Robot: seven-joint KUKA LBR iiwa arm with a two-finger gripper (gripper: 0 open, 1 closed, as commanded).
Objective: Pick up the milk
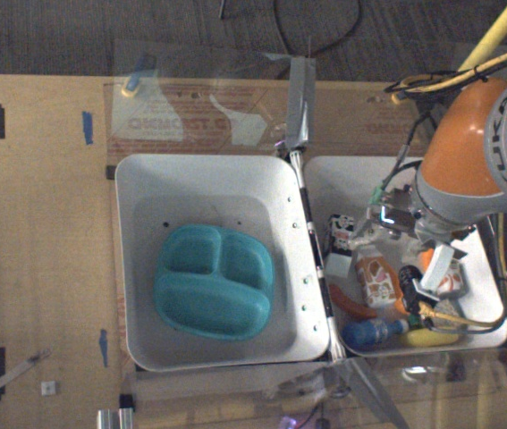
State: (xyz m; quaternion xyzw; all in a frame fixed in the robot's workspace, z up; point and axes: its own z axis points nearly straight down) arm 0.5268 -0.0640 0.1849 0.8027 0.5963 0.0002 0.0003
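The milk (341, 234), a small carton with black and white patches, stands at the left wall of the right bin (485, 324), near the divider. My gripper (409, 238) hangs low over the middle of that bin, to the right of the milk and apart from it. It sits just above an orange and white juice carton (376, 281). The arm's grey wrist and orange band cover it from above. Nothing shows between the gripper and the milk.
A teal compartment plate (215, 281) lies in the left bin (146, 186). Along the right bin's front lie a blue bottle (371, 332), a yellow banana (434, 337) and a red item (346, 299). An orange and white pack (452, 281) lies under the wrist.
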